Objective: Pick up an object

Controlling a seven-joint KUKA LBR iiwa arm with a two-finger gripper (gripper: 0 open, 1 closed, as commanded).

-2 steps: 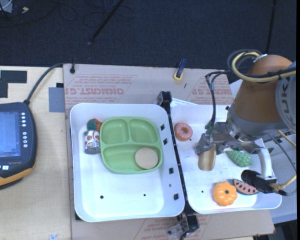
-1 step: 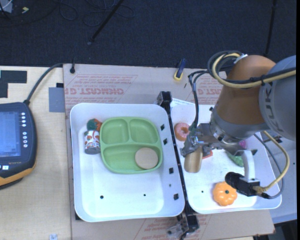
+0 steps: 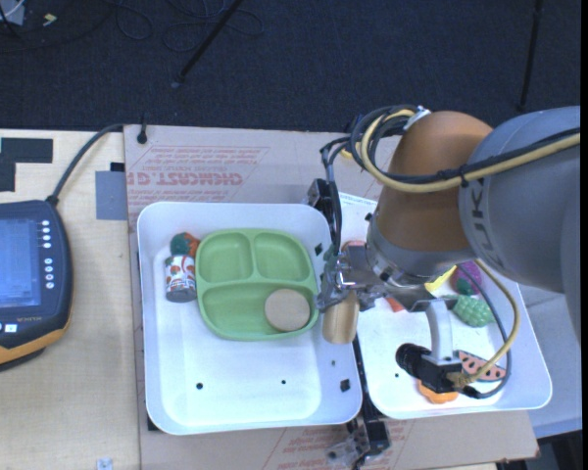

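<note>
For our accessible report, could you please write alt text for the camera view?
A grey and orange robot arm reaches over two white bins; the left bin holds a green divided plate with a tan disc and a small can, the right bin colourful toys.

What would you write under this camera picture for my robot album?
Robot arm reaching over two white bins, near a green tray and a small can.

The left bin (image 3: 167, 390) had open white floor along its near half, while its far half was crowded by a green divided plate (image 3: 237, 262) and a small can (image 3: 180, 278) beside it. The arm (image 3: 451, 204) hung over the right bin (image 3: 529, 385), blocking approach, with toys (image 3: 470, 309) cluttering the floor.
</note>
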